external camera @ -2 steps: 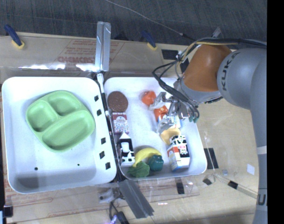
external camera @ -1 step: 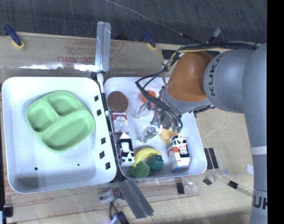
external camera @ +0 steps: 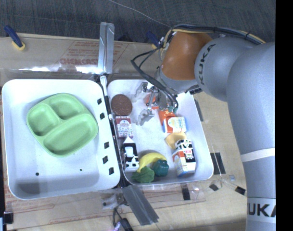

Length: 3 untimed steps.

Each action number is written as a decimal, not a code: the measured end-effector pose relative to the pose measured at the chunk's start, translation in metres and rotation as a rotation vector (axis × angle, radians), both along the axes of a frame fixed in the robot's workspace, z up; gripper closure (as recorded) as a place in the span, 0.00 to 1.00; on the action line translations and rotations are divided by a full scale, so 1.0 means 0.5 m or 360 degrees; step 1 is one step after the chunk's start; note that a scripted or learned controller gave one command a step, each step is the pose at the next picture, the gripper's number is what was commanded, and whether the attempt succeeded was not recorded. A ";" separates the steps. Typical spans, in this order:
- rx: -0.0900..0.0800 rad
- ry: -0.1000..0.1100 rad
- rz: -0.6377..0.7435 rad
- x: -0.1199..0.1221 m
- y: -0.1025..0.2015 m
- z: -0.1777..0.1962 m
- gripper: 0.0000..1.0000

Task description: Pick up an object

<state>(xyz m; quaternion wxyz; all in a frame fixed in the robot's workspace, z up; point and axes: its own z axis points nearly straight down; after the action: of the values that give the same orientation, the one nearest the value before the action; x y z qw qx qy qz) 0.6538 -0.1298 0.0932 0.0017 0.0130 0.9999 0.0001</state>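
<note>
Hovering low in the right bin, tool with fingers spread, nothing between them. Orange juice carton lies just right and nearer the camera; brown round lid just left.

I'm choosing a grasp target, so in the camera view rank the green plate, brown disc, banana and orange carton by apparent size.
1. green plate
2. orange carton, banana and brown disc: too alike to rank; the carton is partly hidden by the gripper.
</note>
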 end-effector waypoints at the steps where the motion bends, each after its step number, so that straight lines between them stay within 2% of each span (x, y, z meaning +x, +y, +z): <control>1: -0.0002 0.0005 0.0186 -0.060 -0.106 -0.001 0.00; 2: 0.0001 0.0006 0.0087 -0.131 -0.045 -0.002 0.00; 3: -0.0002 -0.0002 -0.0055 -0.296 -0.163 0.000 0.00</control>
<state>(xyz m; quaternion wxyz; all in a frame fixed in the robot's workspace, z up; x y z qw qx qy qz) 0.5059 -0.2113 0.0931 0.0022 0.0303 0.9995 -0.0006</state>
